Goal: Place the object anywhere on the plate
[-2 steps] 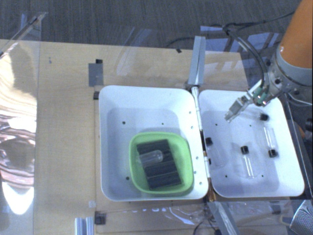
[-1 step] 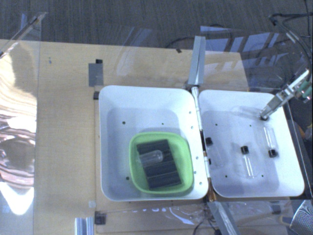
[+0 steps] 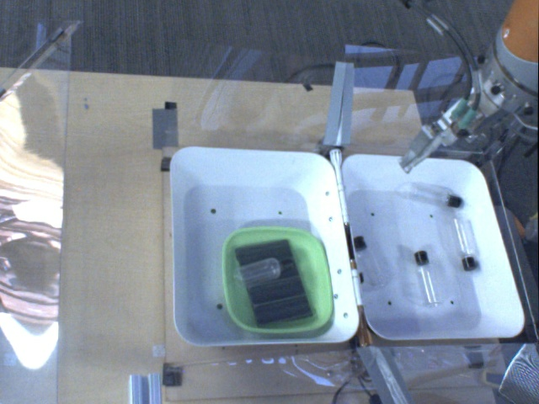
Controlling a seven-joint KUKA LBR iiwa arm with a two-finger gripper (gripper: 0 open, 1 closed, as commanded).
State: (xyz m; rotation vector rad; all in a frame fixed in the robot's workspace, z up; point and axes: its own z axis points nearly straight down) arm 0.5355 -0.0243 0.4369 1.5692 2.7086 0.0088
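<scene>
"White bins, two side by side. What's in the left bin (image 3: pixel 189 225)?"

"A green plate (image 3: pixel 232 263), squarish with rounded corners. A black ridged block (image 3: pixel 282 297) lies in it, and a clear vial (image 3: pixel 259 269) rests on top of the block, toward the plate's left side."

"And the right bin (image 3: pixel 488 301)?"

"Three more vials (image 3: pixel 429 287) lying flat and well apart, each with a black cap. A loose black cap (image 3: pixel 360 243) sits near the bin's left wall."

"What does the vial on the plate look like?"

"A short, see-through tube lying on its side. It is pale against the dark ridges, and I cannot make out a cap on it."

"Where is the gripper (image 3: pixel 410 162)?"

"Above the far edge of the right bin, slanting down to the left. Nothing shows in its grasp. I cannot tell whether it is open or closed."

"The surroundings?"

"A pale wooden bench (image 3: pixel 109 183) with bright glare at its left. A grey post (image 3: pixel 339 108) stands behind the seam between the bins. Beyond lies a dark, ribbed floor (image 3: pixel 210 15)."
</scene>
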